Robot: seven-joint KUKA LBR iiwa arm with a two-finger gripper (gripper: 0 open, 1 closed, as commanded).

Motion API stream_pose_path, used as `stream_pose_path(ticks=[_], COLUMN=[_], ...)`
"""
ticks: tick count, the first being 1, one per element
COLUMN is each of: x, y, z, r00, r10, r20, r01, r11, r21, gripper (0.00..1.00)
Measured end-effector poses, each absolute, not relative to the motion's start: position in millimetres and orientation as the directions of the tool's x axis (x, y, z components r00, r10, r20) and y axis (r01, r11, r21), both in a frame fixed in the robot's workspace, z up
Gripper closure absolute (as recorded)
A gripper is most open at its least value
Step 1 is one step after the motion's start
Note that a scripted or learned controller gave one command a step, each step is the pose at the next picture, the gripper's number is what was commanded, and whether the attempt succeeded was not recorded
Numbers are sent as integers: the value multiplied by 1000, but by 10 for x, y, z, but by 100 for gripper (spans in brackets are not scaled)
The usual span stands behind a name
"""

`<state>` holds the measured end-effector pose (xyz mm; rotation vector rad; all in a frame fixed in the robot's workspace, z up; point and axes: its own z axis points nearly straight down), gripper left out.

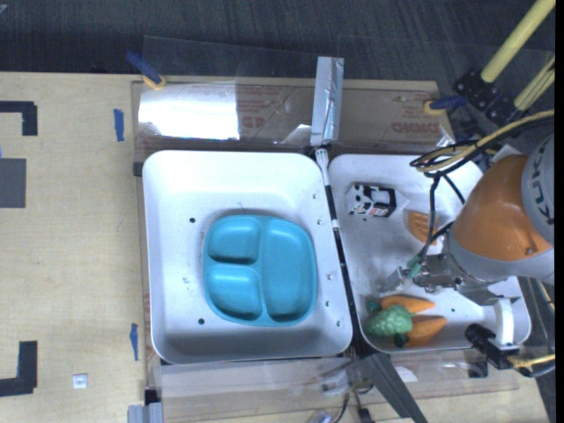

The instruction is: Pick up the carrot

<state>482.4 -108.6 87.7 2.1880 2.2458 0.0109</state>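
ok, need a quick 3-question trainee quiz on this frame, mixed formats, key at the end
1. True or false: the blue divided plate sits in the left bin.
2. Multiple choice: where does the carrot lie? A) on the blue plate B) near the front edge of the right bin C) on the wooden bench outside the bins
3. Short answer: what colour is the carrot's leafy top?

Key
1. True.
2. B. It lies below the gripper, close to the bin's near rim.
3. Green.
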Motion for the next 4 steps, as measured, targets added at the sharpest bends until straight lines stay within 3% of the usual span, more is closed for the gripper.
stream_pose_path(ticks=[1, 2, 3, 4], x=[4801, 4803, 5471, 5972], y=[-1000, -1412, -1240, -1437], z=[1377, 868, 869, 863], r00=[-320, -4, -19, -75], r10=[947, 1000, 1000, 997], r20=[-2, 1, -1, -2], r01=[947, 1000, 1000, 997], r11=[320, 4, 19, 75], r21=[3, 2, 7, 4], gripper=[0, 0, 0, 0])
